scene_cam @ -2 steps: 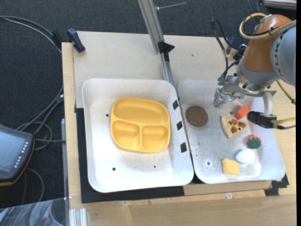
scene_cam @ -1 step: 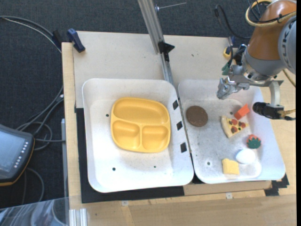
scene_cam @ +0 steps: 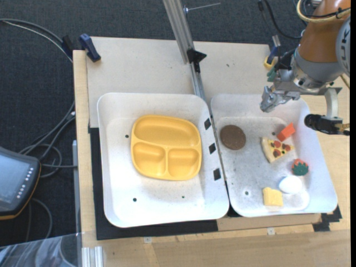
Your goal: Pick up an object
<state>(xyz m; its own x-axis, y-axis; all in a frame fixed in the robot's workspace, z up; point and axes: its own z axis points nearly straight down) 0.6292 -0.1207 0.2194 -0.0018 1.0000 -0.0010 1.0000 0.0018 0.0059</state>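
**Arm poised over right bin, nothing lifted yet**

The worktop [scene_cam: 144, 65] spans the middle of the frame, carrying two white bins side by side. The left bin [scene_cam: 114, 204] holds a yellow tray [scene_cam: 166, 147] with three compartments, lying flat near its centre. The right bin [scene_cam: 245, 202] holds the small pieces: a brown disc [scene_cam: 232, 137] at its upper left, a pizza slice [scene_cam: 276, 149] right of centre, an orange block [scene_cam: 286, 131] just above the slice, a strawberry [scene_cam: 300, 167] lower right, a white egg [scene_cam: 290, 184] below that, and a cheese wedge [scene_cam: 272, 197] beside the egg near the bottom edge.

The arm [scene_cam: 322, 38] enters from the upper right, and its gripper [scene_cam: 271, 101] hangs at the top rim of the right bin, apart from every piece. Whether the jaws are spread or closed cannot be told from this angle; nothing is seen between them.

By this showing the pick has not begun: every object rests in its bin. Choosing a target, descending, closing and lifting all appear to remain.
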